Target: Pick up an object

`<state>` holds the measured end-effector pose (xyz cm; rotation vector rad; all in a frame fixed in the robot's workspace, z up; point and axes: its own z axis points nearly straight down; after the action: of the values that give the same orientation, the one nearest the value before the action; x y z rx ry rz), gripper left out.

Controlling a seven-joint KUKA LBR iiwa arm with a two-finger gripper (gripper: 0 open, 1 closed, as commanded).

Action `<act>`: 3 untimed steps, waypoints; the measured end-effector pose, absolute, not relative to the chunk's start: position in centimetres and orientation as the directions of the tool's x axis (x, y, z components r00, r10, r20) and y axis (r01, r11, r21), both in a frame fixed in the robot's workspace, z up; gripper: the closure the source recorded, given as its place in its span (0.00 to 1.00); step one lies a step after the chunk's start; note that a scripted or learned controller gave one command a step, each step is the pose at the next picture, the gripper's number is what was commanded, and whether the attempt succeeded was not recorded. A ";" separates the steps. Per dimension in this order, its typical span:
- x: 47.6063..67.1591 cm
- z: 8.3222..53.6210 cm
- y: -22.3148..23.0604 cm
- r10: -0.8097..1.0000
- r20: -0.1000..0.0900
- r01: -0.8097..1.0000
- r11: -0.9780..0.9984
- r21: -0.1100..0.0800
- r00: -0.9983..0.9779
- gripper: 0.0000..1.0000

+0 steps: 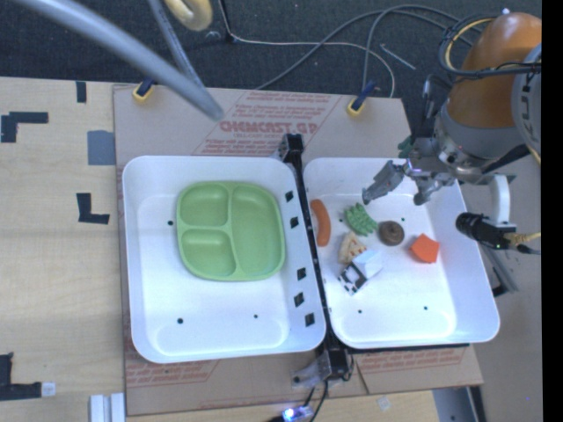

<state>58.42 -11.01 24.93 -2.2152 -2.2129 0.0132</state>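
Note:
My gripper hangs over the back of the right bin, its two fingers spread apart with nothing between them. Below it in that bin lie several small objects: an orange sausage near the left wall, a green leafy piece, a brown round piece, an orange block, a tan wedge and a white and black item. The green piece and the brown piece are closest to the fingertips.
The left bin holds a green divided plate. A black clip strip runs along the seam between the bins. Cables trail across the dark floor behind the bench. The front of the right bin is bare white.

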 end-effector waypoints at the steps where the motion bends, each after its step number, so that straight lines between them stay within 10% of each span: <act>1: 58.6 25.6 -11.0 1.000 0.000 1.000 0.002 -0.002 -0.002 0.00; 3: 58.3 13.0 -10.7 1.000 0.000 1.000 0.001 -0.008 -0.001 0.00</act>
<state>58.31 -10.68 12.96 -2.2167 -2.2187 0.0086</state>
